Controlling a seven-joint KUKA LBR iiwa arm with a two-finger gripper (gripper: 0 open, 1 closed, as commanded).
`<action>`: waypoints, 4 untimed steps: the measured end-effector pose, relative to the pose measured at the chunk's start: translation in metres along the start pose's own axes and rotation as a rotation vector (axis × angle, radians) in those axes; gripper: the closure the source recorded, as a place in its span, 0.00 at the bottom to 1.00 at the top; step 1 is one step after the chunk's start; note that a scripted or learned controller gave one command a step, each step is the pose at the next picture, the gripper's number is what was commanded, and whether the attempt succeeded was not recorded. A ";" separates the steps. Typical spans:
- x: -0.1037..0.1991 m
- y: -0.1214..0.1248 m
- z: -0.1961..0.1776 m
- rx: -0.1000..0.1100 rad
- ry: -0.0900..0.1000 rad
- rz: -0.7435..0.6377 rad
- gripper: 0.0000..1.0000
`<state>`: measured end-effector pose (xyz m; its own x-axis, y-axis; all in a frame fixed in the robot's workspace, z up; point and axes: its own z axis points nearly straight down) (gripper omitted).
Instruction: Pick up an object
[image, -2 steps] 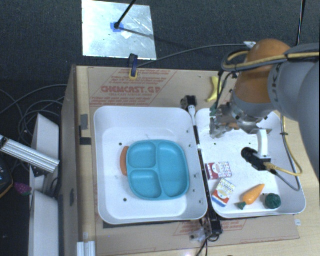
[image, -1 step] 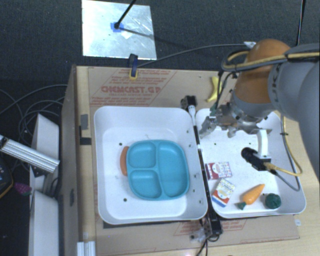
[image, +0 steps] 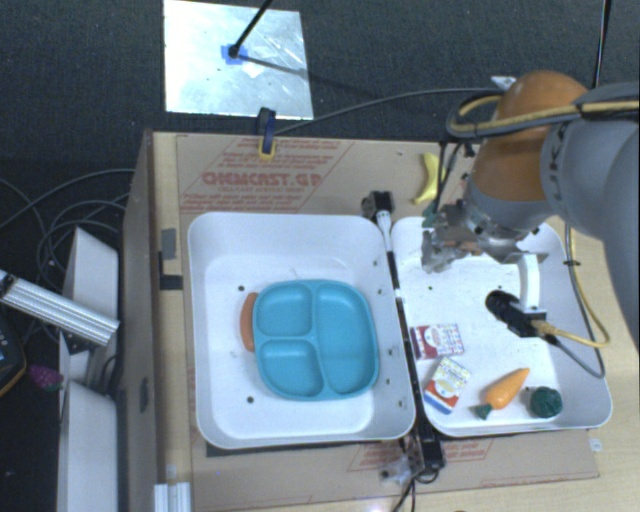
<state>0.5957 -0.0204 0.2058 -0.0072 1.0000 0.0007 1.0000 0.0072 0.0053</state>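
Nothing sits in the gripper (image: 440, 252). It hangs to the view's right of the blue plate (image: 315, 335) and a little farther from the camera, above bare white bin floor. From this angle I cannot tell whether the claw is wide or narrow.

The loose things open to picking lie right of the blue plate, across the seam between the bins:
- The red-and-white packet (image: 437, 341) is a flat card with dark print and lies level with the plate's middle.
- The small packet (image: 447, 384) is white with yellow and red patches. It lies nearer the camera than the plate's middle, touching or just beside the red-and-white packet.
- The carrot (image: 503, 388) is orange and tapered, with a green stub at its lower end. It lies tilted farther right.
- The dark green lump (image: 545, 402) is rounded and lies farthest right of the plate, just beside the carrot.

The plate is a rounded rectangle with three compartments. An orange-brown sausage (image: 246, 320) lies against its left edge.

The plate rests in the left bin (image: 215, 260), and the right bin (image: 462, 300) adjoins it. Both are shallow, white and glossy. They sit on a cardboard sheet (image: 260, 172) with red lettering, which reaches beyond the plate on every side. A banana (image: 430, 178) lies on the cardboard up and to the right of the plate. Up from the plate, a small clamp (image: 265, 130) grips the cardboard's far edge.

Beyond the clamp, a silvery sheet (image: 235, 60) with a scrap of blue tape lies on dark carpet (image: 70, 100). Left of the plate are cables and a pale metal bar (image: 60, 305).
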 end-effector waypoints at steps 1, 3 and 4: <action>0.000 0.000 0.000 0.000 0.000 0.000 0.00; -0.019 0.000 0.011 0.002 -0.001 0.003 1.00; 0.024 0.014 -0.004 0.003 0.001 0.002 1.00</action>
<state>0.6091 0.0038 0.2103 -0.0049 1.0000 0.0014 1.0000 0.0049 0.0024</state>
